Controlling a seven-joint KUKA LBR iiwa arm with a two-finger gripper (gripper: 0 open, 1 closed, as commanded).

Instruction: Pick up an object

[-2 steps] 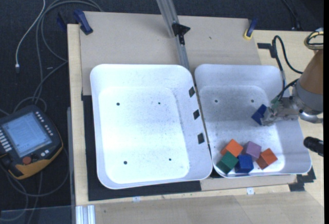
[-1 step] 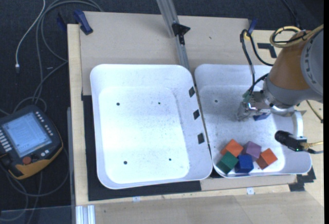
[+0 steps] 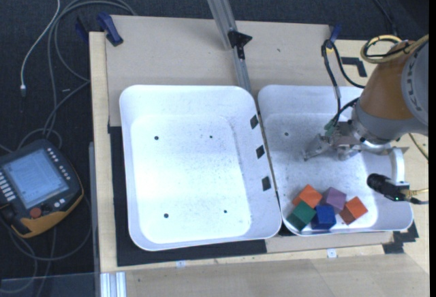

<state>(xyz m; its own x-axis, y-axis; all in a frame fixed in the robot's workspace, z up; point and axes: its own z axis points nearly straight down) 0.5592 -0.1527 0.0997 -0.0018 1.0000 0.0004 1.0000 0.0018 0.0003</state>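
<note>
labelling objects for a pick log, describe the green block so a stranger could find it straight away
Start at the right bin, the one of the two white bins that the arm reaches over, and look to its near edge, where a small cluster of blocks sits. The green block is the leftmost of that cluster, just below the orange block and left of the blue block. It is the only green one there.

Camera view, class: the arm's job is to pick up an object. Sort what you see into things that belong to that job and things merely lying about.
Part of the job:
- gripper
- orange block
- purple block
- blue block
- green block
- second orange block
- right bin

Lying about:
- left bin
- handheld control pendant
- blue clamp
</note>
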